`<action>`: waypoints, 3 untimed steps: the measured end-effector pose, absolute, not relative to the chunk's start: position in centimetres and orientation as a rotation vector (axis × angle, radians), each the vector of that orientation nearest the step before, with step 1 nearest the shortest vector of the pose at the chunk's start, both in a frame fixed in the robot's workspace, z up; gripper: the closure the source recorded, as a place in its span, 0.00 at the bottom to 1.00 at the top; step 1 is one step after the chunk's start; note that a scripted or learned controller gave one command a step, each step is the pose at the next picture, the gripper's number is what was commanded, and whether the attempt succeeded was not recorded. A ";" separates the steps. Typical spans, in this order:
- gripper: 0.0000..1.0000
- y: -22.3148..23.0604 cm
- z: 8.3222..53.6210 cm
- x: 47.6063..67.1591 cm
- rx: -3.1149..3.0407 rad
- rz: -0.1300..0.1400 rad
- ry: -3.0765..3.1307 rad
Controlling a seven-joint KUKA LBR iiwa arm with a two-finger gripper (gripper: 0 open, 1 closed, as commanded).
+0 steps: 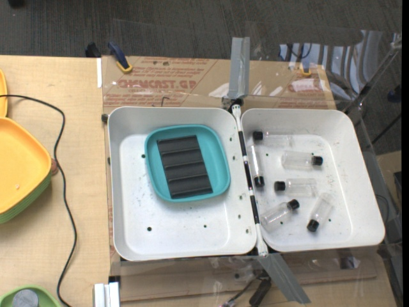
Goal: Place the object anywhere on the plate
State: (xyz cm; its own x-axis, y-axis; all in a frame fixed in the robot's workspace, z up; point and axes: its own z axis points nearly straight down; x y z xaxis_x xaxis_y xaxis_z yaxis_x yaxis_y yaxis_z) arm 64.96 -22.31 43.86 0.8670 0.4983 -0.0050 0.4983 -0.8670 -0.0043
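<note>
End effector state cannot be told, vials in right bin, teal plate in left bin

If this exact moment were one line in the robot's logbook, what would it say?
plate: teal, left bin, dark ridged block on it | vials: clear, black caps, scattered in right bin | placement: not yet done

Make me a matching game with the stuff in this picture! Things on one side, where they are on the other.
Things:
1. teal plate
2. clear vials
3. yellow dishes
4. black cable

Places:
A. in the right bin
B. stacked at the picture's left edge
C. in the left bin
D. snaking across the wooden table

Pairs: 1-C, 2-A, 3-B, 4-D
</note>
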 end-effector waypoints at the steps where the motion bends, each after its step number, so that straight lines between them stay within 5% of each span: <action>1: 0.00 -22.3 44.0 65.2 -3.074 0.005 -0.641; 3: 0.00 -22.3 43.9 64.8 -3.123 0.007 -0.319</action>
State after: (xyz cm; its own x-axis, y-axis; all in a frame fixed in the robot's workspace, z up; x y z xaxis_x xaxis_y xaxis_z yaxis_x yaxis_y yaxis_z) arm 64.79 -22.30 43.92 0.9793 0.2024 -0.0044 0.2024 -0.9793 -0.0032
